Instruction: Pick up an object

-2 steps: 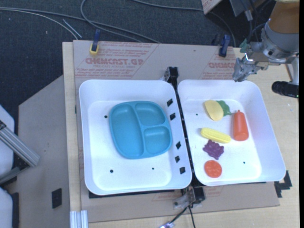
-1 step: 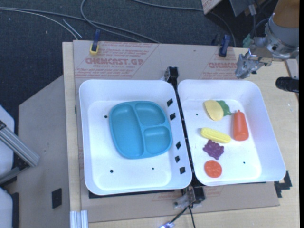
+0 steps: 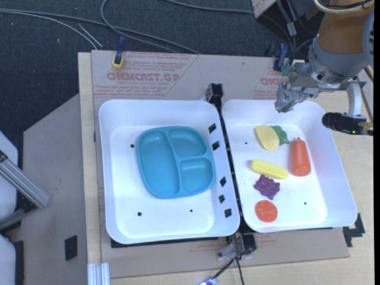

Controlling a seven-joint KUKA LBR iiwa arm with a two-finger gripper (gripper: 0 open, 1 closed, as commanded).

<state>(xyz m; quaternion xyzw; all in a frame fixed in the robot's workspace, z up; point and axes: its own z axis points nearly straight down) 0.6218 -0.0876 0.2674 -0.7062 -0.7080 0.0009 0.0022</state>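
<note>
A: Where's the gripper (image 3: 289,101)?
B: Upper right of the frame, over the far rim of the right bin (image 3: 341,177). Nothing between its tips. Spread or pressed together, can't tell; it's small and dark against the rim.

A: Objects?
B: All in the right bin. Yellow lemon-like piece with a green leaf (image 3: 268,137) nearest the gripper, just below it in frame. Orange carrot (image 3: 300,157) to its right, upright in the picture, close to the leaf. Yellow corn (image 3: 269,169) below, lying across. Purple grapes (image 3: 267,186) touching or nearly touching the corn. Red tomato (image 3: 266,211) lowest, set apart.

A: Room?
B: Right half of that bin floor is bare white, open up to the rim. The cluster sits left of centre, near the divider side.

A: Left bin (image 3: 113,159)?
B: Blue compartment tray (image 3: 176,161), smooth plastic, rounded corners, three sections, tilted a bit. White floor around it on all sides.

A: Anything cut off?
B: Arm (image 3: 344,22) runs out at the top right corner; orange band is cropped. Bins sit on a cardboard sheet (image 3: 148,76) with red print, partly unreadable.
</note>
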